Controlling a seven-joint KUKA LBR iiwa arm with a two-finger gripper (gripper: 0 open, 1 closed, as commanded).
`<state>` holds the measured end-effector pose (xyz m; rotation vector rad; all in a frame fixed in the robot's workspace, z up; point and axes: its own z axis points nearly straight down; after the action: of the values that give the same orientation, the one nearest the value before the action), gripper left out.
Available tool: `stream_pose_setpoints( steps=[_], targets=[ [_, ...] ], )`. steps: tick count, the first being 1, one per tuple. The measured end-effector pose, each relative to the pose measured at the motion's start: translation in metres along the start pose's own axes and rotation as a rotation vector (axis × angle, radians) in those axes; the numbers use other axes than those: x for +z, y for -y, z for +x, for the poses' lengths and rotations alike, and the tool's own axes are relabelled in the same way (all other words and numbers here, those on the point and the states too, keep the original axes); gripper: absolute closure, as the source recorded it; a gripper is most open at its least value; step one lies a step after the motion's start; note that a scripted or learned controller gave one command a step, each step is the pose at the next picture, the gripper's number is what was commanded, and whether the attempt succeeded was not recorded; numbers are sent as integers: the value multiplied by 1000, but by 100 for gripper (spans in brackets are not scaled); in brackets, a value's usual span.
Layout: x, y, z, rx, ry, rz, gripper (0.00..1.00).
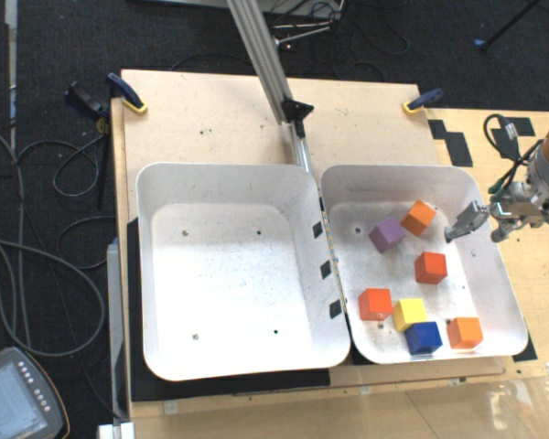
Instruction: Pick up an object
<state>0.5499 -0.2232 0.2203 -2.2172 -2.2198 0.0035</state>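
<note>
The right bin (pixel 348 190) holds several small cubes. An orange cube (pixel 419 217) and a purple cube (pixel 386 235) lie near its back, with a red cube (pixel 430 267) in the middle. Along the front sit a red-orange cube (pixel 375 303), a yellow cube (pixel 408 314), a blue cube (pixel 424 337) and another orange cube (pixel 464 332). My gripper (pixel 481 230) hangs over the bin's right rim, to the right of the back orange cube. It is open, and nothing sits between its fingers.
The left bin (pixel 156 245) adjoins the right one at the middle. A slanted metal pole (pixel 261 48) comes down to the bins' back junction. Clamps (pixel 128 94) (pixel 423 101) sit at the board's back corners. Cables lie on the dark floor.
</note>
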Motion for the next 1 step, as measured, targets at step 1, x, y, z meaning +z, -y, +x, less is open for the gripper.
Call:
stream_pose_setpoints(
  steps=[1],
  targets=[
    [-3,-1,0,-1,1,-5,0]
  ],
)
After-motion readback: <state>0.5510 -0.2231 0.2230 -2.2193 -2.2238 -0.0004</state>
